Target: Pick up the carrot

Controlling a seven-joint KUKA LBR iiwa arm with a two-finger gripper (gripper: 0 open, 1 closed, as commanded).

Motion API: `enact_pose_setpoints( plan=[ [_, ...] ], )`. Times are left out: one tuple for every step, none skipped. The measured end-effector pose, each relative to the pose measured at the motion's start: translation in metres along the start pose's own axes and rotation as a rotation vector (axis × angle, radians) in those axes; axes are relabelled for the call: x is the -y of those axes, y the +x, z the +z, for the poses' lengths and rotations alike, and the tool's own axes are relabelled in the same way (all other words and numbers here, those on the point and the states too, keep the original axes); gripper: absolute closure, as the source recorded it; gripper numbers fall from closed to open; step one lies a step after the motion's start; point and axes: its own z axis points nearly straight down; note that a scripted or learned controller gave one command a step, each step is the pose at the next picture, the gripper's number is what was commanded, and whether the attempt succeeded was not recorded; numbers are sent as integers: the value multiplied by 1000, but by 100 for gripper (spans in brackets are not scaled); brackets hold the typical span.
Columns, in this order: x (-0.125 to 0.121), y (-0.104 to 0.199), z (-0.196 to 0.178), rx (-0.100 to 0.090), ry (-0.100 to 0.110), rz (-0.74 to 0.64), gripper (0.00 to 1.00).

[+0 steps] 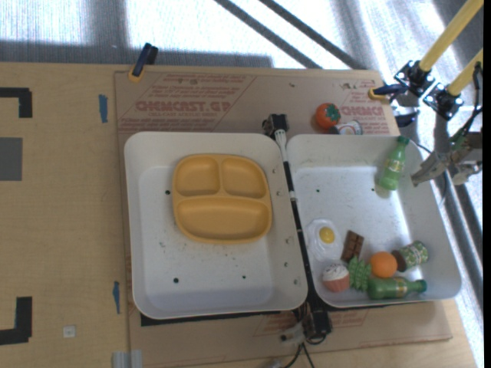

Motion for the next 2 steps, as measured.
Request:
enact_pose_setpoints(
  plan=[
    [74, -2, -32, -1, 2, 401, 0],
    [74, -2, -42, 0, 1, 399, 100]
  ],
)
